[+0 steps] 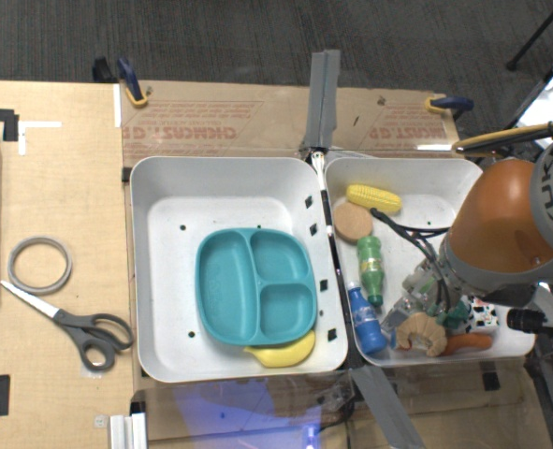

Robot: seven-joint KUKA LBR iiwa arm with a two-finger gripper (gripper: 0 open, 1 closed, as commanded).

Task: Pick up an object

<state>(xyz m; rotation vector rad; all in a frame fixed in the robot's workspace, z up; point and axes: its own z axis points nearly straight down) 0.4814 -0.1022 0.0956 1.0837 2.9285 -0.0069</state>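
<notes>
Looking down on a wooden bench, the far left holds a roll of tape [40, 264] and grey-handled scissors [75, 325] lying just below it. Next comes the left white bin [154, 251], holding a teal divided plate [255, 284] with a yellow banana [283, 352] tucked under its lower edge. The right white bin [426, 178] sits touching it and holds a corn cob [373, 197], a tan round cookie [353, 221], a green bottle [371, 267] and a blue bottle [364, 320]. Near that bin's lower right corner lie a tan croissant-like piece [423, 332] and an orange carrot [466, 342]. The grey arm with its orange band [502, 218] reaches in from the right, and its gripper [432, 293] hangs just above the croissant piece; whether it is open, or grips anything, cannot be told.
</notes>
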